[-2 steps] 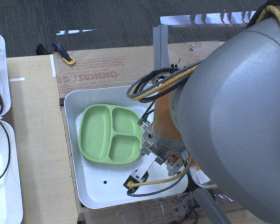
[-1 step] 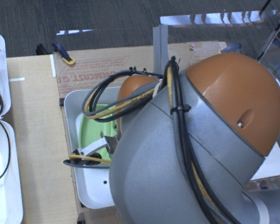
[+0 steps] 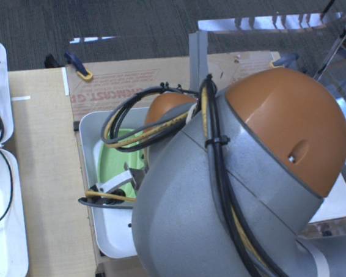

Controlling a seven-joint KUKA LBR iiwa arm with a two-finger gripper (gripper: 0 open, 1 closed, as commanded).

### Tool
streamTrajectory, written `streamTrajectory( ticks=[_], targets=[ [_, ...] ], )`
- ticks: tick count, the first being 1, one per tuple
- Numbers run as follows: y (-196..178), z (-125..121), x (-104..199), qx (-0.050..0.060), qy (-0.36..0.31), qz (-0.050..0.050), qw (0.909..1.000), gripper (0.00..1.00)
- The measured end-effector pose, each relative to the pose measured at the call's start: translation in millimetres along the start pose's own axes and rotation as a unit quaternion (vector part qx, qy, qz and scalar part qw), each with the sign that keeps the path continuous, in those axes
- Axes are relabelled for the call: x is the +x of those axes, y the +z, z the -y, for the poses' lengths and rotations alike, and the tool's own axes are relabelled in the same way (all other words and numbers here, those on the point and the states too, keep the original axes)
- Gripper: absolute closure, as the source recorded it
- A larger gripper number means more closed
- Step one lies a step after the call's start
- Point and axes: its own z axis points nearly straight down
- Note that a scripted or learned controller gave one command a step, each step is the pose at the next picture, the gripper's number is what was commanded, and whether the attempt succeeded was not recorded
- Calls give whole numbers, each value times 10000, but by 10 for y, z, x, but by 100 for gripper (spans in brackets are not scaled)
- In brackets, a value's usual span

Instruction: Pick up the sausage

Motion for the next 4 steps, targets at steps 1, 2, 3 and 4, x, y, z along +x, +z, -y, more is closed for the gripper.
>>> streamTrajectory(
  ticks=[1,2,3,4],
  targets=[
    [-4,232,7,2,-33,-4,10000,0],
    [7,62,596,12,89,71,9999,0],
    [18,5,497,-16,136,272,9995,100],
    [3,-134,1135,-59,-1907,85,9816,100]
  ],
)
